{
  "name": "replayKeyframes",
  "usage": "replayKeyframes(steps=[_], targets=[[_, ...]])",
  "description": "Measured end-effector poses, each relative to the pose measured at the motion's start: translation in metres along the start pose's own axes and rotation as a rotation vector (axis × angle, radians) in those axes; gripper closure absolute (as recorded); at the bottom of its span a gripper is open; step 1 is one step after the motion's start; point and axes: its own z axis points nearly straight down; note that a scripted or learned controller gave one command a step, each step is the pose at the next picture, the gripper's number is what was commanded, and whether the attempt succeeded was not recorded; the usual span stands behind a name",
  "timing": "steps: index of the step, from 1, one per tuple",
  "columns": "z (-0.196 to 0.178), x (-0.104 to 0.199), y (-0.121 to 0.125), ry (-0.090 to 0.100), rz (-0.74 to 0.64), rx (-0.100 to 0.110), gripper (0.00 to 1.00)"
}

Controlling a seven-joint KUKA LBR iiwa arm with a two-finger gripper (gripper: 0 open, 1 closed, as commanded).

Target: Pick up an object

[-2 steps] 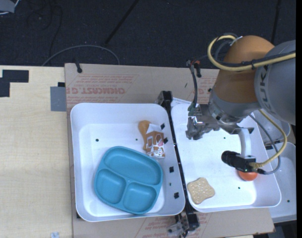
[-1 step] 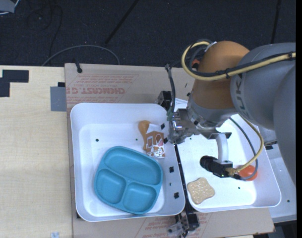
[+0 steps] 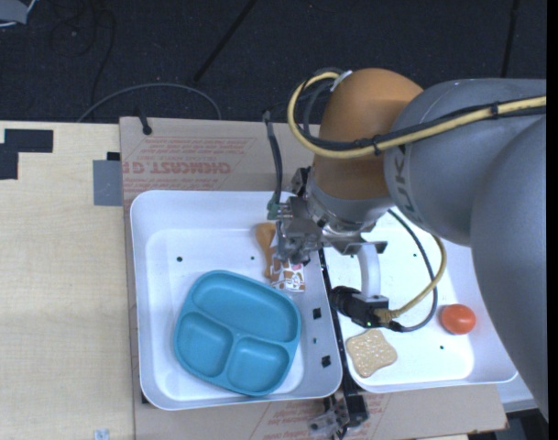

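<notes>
Two shallow white plastic bins side by side. Left bin (image 3: 150, 246): blue three-compartment plastic tray (image 3: 237, 331) toward front; tan food piece (image 3: 263, 238) behind it, by dividing wall. Right bin (image 3: 462, 360): beige toast-shaped slice (image 3: 371, 352) front left; small orange-red round object (image 3: 458, 318) to its right.

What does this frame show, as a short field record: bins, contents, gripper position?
left bin: blue divided plate; tan object near the right wall
right bin: toast-like slice; small orange-red ball
gripper: low over the left bin's right edge, beside the tan object, just above the plate's far corner
grasp: cannot tell, fingers hidden by the wrist
arm: reaches in from the right, above the right bin
</notes>
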Motion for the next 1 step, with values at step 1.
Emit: replayKeyframes(steps=[1], targets=[[0.0003, -0.0017, -0.0001, -0.001, 0.003, 0.001, 0.0]])
